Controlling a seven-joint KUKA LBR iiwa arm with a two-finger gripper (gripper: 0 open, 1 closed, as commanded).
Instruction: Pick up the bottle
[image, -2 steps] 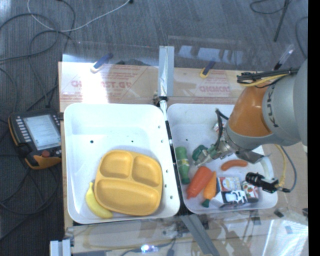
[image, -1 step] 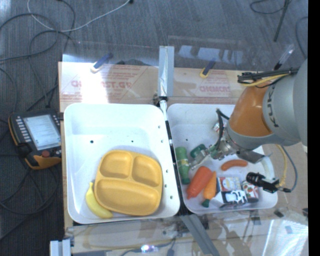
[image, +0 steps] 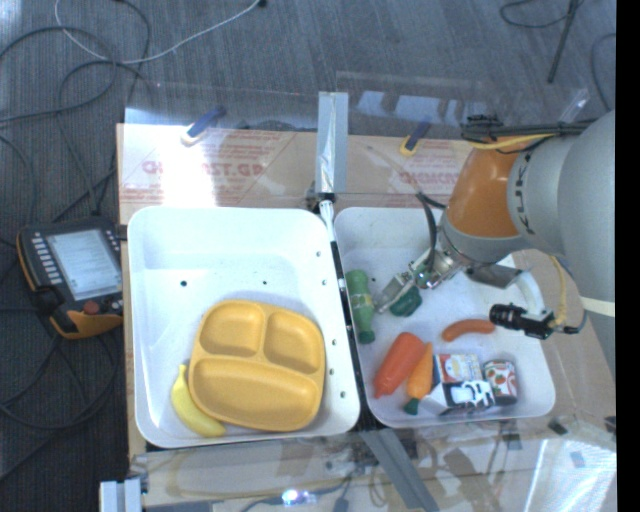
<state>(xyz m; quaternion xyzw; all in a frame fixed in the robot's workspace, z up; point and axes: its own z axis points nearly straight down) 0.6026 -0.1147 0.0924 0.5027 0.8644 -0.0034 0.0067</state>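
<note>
A dark green bottle (image: 359, 306) with a paler label lies along the left wall of the right bin (image: 540, 405), its length running front to back. My gripper (image: 398, 292) hangs low over the middle of that bin, just right of the bottle, pointing toward it. A small dark green item (image: 408, 304) sits right under the gripper's tip. Nothing is visibly held.
Two orange carrots (image: 400, 362) lie in front of the gripper, with a red sausage (image: 467, 328) and small cartons (image: 474, 381) to the right. The left bin (image: 160, 240) holds a yellow divided plate (image: 260, 365) and a banana (image: 192, 408). The arm's orange band (image: 485, 195) looms over the right bin's back.
</note>
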